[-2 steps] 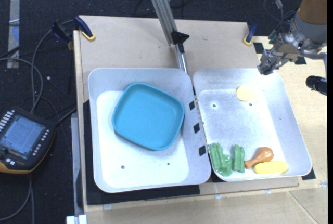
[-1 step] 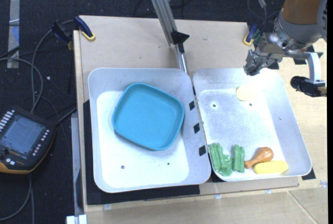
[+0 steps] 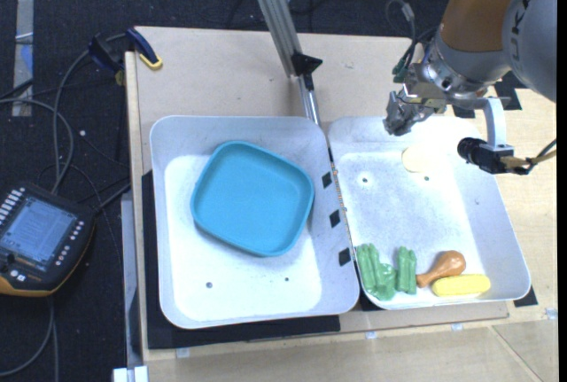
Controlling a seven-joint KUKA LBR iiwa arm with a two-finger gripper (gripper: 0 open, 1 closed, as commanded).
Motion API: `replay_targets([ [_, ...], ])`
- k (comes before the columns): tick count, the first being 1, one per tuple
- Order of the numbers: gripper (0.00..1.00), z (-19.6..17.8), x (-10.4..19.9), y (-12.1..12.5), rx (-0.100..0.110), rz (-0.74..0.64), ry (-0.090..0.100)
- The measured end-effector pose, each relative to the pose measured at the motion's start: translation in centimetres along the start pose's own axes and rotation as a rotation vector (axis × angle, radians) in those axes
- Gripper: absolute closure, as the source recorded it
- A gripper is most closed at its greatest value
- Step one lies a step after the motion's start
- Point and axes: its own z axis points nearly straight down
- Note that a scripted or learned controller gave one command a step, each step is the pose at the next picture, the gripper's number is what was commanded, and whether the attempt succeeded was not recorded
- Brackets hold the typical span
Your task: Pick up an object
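My gripper [image 3: 399, 121] hangs over the far edge of the right bin [image 3: 425, 203], pointing down at its back left part. Just to its right a small pale round object [image 3: 414, 159] lies on the bin floor. Along the near edge of that bin lie a green toy [image 3: 385, 270], an orange-brown drumstick-shaped toy [image 3: 441, 267] and a yellow piece [image 3: 460, 285]. The left bin [image 3: 177, 194] holds a blue square plate [image 3: 253, 197].
A slanted metal pole [image 3: 279, 8] comes down to the divide between the bins at the back. A black camera unit [image 3: 483, 154] hangs from the arm over the right bin's far right side. A teach pendant [image 3: 35, 238] lies on the floor at left.
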Motion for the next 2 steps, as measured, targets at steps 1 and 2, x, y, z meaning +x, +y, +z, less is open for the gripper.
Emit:
replay_targets([
  [1, 1.00, -0.6, 5.1, -0.3, -0.001, 0.000, 0.000],
  [2, 1.00, -0.8, 10.1, -0.5, -0.001, 0.000, 0.000],
])
